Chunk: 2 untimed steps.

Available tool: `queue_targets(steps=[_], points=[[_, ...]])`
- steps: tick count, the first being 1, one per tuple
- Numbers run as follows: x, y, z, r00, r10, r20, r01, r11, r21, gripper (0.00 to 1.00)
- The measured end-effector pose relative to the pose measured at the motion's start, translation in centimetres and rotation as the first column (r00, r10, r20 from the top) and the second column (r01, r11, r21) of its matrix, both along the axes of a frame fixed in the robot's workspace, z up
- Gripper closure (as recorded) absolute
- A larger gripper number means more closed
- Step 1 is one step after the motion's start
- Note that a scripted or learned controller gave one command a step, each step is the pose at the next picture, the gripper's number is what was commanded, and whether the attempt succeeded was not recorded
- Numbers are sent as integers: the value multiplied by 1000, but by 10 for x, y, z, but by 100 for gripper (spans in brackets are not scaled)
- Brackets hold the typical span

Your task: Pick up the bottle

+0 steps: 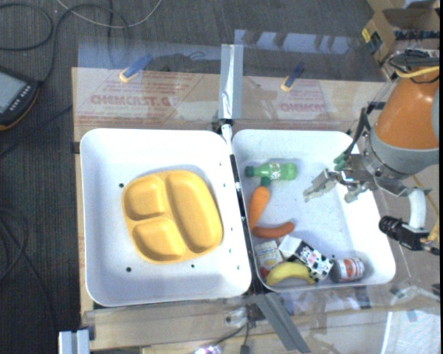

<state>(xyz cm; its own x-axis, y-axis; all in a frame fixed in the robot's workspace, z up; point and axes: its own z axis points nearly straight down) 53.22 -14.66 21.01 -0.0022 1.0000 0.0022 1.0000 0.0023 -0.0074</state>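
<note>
- Bottle (272, 171): green, lying on its side at the far end of the right bin (369, 231), cap toward the divider between the two bins, body running roughly left to right.
- Carrot (258, 203): just beside the bottle's cap end, on the near side; the sausage (274, 229) lies further toward the front.
- Gripper (331, 184): above the bin floor, to the right of the bottle and apart from it; fingers spread, nothing between them.
- Step in hand, as judged: approach. Best done by centring over the bottle's middle, fingers set across its short width, clear of the carrot.
- Left bin (103, 271): holds a yellow divided tray (173, 214).
</note>
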Motion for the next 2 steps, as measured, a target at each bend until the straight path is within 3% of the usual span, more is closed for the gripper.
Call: queue_targets(steps=[1, 2], points=[[81, 25, -46, 1000, -24, -1, 24, 1000, -1, 0], [108, 30, -118, 1000, -10, 5, 10, 1000, -6, 0]])
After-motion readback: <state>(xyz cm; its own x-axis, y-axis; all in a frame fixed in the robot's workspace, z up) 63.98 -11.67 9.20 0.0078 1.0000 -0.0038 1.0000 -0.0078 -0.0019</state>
